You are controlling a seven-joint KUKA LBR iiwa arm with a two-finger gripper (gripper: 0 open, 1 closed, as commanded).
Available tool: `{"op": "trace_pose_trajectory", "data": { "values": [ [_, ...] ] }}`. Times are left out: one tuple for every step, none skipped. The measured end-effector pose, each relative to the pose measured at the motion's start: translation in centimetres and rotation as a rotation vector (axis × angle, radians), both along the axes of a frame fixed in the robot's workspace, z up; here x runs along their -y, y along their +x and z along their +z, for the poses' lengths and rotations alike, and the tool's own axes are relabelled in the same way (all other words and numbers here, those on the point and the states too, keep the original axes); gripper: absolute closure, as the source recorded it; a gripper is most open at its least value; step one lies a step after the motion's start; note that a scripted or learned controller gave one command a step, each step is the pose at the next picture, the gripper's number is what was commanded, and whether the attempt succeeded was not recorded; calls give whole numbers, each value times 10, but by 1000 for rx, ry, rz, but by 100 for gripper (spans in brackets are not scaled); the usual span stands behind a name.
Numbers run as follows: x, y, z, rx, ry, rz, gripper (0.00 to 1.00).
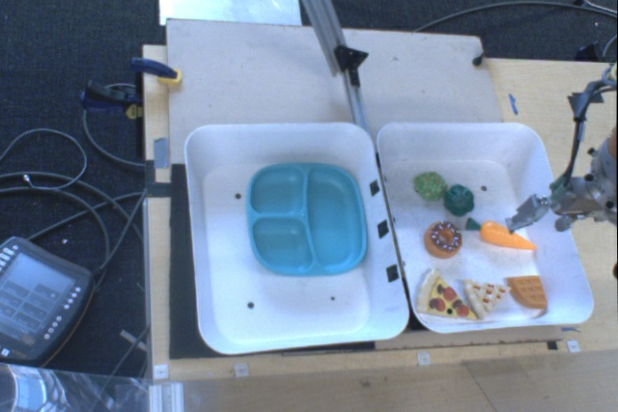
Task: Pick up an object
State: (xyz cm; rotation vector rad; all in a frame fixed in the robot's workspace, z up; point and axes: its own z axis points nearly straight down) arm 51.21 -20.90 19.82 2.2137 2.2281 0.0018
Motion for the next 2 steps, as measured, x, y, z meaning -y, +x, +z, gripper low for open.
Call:
{"op": "trace_pose_trajectory", "data": {
  "values": [
    [0,0,0,1,0,-3,0],
    [-9,3,-57,-4,1,-4,0]
  ]
}}
